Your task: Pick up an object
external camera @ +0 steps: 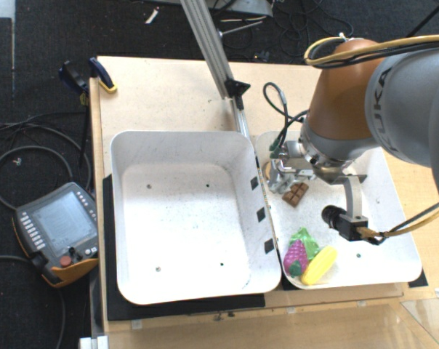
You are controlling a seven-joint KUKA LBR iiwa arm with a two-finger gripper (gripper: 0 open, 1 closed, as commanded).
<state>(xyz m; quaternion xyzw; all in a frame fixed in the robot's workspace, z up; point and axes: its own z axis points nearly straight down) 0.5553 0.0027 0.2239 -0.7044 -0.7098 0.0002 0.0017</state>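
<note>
The gripper [283,179] hangs low at centre-right of the frame, its tips just beside a brown chocolate-bar piece [296,193] in the right bin [394,217]; whether the fingers are spread or pressed together I cannot tell. The piece looks light, stiff and flat, best pinched across its short edges. Lower right lie purple grapes [296,253] and a yellow corn cob [320,265], likely smooth plastic.

Partial letters "UK" readable on grey arm [405,86] casing.
</note>
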